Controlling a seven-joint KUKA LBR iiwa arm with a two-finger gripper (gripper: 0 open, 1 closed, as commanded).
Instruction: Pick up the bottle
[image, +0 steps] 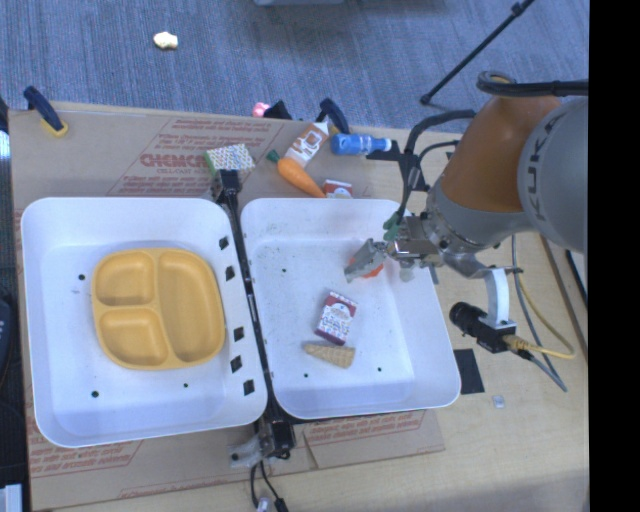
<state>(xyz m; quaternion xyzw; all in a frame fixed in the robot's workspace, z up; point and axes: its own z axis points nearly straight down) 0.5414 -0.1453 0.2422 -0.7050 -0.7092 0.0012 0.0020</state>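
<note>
— Two bins, so which one has the bottle?

— Neither. From my screen the blue bottle (358, 145) lies on its side on the cardboard (160, 160) beyond the right bin (432, 340), beside a carrot (298, 177).

— And the gripper (365, 262)?

— It's low inside the right bin, well apart from the bottle. I cannot tell whether it is spread or closed. Something orange shows at its tip. I'd judge the pick hasn't started: it's over the wrong spot.

Bench (150, 165): cardboard-topped, beneath the pincer (365, 262).
On it: two white bins (60, 400); bottles (358, 145) and carrot (298, 176) beyond the pincer.
</note>
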